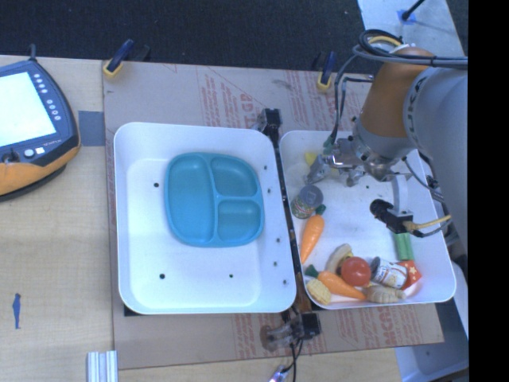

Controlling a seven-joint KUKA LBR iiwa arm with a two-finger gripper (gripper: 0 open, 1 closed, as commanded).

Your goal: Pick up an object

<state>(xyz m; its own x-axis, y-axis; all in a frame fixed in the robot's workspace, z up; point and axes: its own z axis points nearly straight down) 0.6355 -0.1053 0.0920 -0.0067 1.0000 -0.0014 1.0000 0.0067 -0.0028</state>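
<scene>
Fingers (312, 173) hang just above the little can (305, 202); I can't tell if they're open, it's blurry.

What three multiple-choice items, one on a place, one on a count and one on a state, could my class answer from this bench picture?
1. Where does the blue divided plate lie?
A. in the left bin
B. in the right bin
C. on the bare bench

2. How many compartments does the plate have?
A. two
B. three
C. five

3. How does the large carrot stand in relation to the gripper?
A. clamped in it
B. lying in the bin below it
C. hanging above both bins

Answers: 1 A, the plate sits on the left bin's floor; 2 B, one long and two smaller wells show; 3 B, the carrot rests on the bin floor.
</scene>
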